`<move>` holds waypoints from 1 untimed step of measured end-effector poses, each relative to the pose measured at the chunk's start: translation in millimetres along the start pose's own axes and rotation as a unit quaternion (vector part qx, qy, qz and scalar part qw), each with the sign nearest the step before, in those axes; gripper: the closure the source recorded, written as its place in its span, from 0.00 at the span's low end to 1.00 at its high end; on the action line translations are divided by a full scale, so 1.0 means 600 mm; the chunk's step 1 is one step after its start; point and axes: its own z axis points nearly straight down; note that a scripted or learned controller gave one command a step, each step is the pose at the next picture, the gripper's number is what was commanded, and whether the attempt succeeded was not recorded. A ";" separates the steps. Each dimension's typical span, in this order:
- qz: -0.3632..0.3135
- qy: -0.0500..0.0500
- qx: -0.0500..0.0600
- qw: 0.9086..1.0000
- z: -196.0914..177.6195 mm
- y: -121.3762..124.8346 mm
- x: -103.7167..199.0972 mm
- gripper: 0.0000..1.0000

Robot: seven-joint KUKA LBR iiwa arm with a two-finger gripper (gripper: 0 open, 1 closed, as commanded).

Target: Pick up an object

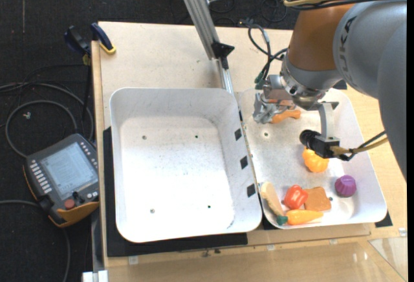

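The claw [266, 108] is down at the right bin's [362, 209] far-left corner beside an orange piece [286, 116]; whether it grips, I cannot tell. Nothing's lifted yet.

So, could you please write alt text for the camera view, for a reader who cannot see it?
A grey and orange robot arm reaches in from the right, its gripper low over the right bin beside an orange object. Near that bin's front lie a yellow piece, a purple ball, a red piece and a carrot.
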 end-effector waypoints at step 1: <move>0.001 0.000 0.001 1.000 0.000 -0.021 0.087 1.00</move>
